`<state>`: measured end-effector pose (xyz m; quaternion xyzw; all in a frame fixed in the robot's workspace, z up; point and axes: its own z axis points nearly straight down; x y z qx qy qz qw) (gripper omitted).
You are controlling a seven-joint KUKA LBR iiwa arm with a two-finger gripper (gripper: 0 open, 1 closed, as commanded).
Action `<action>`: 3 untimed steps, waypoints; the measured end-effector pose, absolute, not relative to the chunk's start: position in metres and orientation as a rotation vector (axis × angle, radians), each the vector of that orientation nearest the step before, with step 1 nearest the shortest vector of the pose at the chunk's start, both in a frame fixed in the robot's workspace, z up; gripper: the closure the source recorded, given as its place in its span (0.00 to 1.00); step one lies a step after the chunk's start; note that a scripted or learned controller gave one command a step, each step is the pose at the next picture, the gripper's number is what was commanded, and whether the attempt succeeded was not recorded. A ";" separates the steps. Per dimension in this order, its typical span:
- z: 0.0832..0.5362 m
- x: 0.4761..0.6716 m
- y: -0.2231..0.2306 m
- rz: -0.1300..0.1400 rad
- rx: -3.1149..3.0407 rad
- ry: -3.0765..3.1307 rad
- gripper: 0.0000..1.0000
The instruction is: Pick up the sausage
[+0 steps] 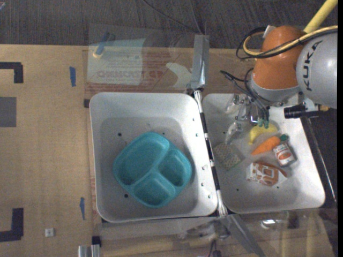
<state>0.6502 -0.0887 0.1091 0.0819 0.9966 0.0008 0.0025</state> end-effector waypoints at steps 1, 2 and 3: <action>0.088 0.660 -0.115 0.004 0.261 3.126 0.00; 0.102 0.663 -0.116 0.008 0.268 3.111 1.00; 0.101 0.662 -0.116 0.008 0.269 3.115 0.00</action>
